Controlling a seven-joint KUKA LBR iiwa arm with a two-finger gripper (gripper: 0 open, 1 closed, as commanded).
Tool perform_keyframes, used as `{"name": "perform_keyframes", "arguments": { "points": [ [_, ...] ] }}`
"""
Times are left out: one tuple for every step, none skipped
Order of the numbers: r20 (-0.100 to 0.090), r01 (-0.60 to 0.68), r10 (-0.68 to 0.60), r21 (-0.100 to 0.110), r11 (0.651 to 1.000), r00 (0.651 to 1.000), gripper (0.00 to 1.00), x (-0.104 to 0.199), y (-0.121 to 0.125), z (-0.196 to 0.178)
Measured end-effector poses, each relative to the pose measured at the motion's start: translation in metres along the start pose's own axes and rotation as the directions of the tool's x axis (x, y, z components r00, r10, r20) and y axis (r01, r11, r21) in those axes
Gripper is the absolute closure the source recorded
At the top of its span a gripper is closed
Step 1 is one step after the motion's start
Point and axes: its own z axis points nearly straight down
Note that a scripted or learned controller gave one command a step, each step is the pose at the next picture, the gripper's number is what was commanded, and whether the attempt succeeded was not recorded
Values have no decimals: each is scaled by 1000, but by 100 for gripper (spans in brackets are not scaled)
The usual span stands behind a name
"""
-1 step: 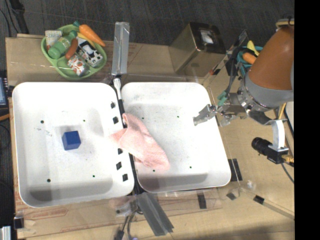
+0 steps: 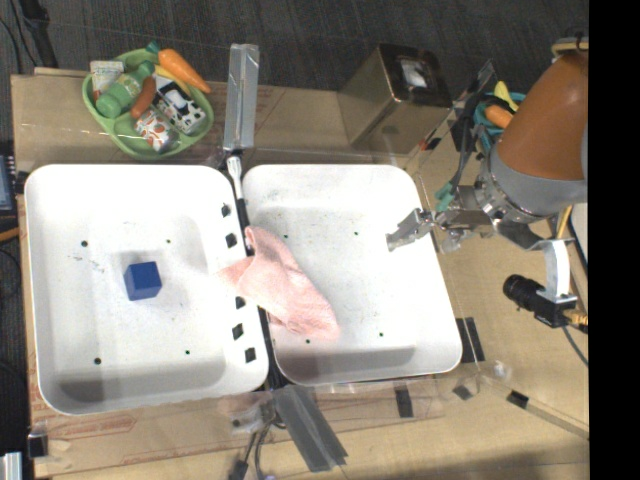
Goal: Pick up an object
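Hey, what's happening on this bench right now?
A grey robot arm with an orange band reaches in from the right, its gripper hanging over the right bin's right side with nothing visibly held. A pink cloth lies draped across the divide between the two bins, mostly in the right one. A blue cube sits alone in the left bin. A green bowl of toy food rests on the bench behind the bins.

A robotics lab — two white bins [image 2: 60, 198] taped onto a plywood table [image 2: 300, 118] over dark carpet [image 2: 330, 8], cables [image 2: 560, 313] at the frame's right, a green bowl of toy food [image 2: 145, 103] upper left.
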Motion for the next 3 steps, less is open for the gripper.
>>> {"name": "perform_keyframes", "arguments": {
  "points": [
    [0, 156, -156, 1, 988, 988, 0, 92, -7, 87],
    [1, 35, -35, -2, 999, 999, 0, 139, 13, 37],
    [-1, 28, -28, 3, 1000, 1000, 0, 86, -2, 179]
  ]
}}
